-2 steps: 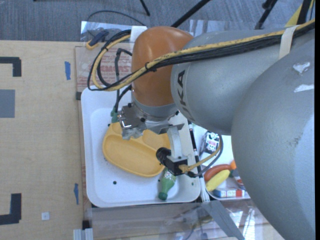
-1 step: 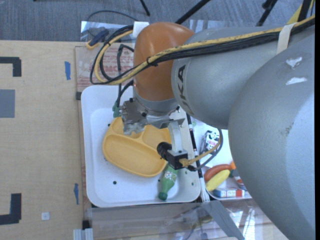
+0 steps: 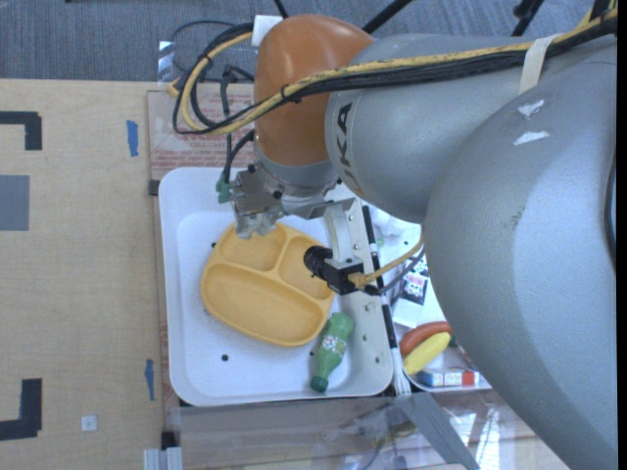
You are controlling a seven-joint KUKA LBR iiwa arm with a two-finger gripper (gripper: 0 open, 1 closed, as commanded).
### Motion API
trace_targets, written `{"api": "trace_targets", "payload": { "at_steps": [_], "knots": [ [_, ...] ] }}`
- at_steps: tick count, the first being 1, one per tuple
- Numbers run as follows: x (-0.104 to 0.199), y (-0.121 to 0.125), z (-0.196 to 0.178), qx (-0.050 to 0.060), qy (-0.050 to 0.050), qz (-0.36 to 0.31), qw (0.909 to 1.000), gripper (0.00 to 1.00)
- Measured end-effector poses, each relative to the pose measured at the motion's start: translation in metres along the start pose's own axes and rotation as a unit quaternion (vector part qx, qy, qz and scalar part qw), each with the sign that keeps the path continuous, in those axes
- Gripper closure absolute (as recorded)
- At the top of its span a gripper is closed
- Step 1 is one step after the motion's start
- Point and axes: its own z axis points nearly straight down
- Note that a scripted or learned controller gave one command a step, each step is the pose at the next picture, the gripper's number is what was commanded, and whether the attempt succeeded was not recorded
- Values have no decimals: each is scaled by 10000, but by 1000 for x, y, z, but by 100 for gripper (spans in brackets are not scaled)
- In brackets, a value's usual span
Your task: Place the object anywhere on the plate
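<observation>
Pincer (image 3: pixel 257 225) sits low over the top-left rim of the yellow plate (image 3: pixel 257 300), under the orange wrist band; whether it is spread or pressed together I cannot tell, the wrist hides it from above. Nothing visible in its grip.

Camera view: grey arm (image 3: pixel 490 194) comes in from the right and covers most of the right bin (image 3: pixel 416 380). Left bin (image 3: pixel 191 262) holds the plate, a three-compartment divided tray, lying flat near the bin's middle. Compartments look bare. Green bottle (image 3: pixel 331 351) lies on its side on the bin floor, just beside the plate's lower-right edge, cap end pointing down-left toward the bin's front wall. Likely the object to place, though that is a guess: other items sit in the right bin, a red and yellow toy (image 3: pixel 425 347) and a small die-like piece (image 3: pixel 415 287), both partly hidden by the arm.

Handling judgement for the bottle: looks like a small hollow plastic toy, light, stiff, smooth and round, so it may roll or squirt out of a pinch. Best hold is across the body at mid-length, fingers square to the long axis, not on the tapering neck. Not fragile.
</observation>
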Motion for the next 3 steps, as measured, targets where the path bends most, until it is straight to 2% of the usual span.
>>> {"api": "trace_targets", "payload": {
  "at_steps": [1,2,3],
  "knots": [
    [-5,22,11,-14,0,-1252,9921,100],
    [-26,77,45,-14,-2,-1811,9835,100],
    [-21,78,43,-19,-6,-2010,9796,100]
  ]
}}
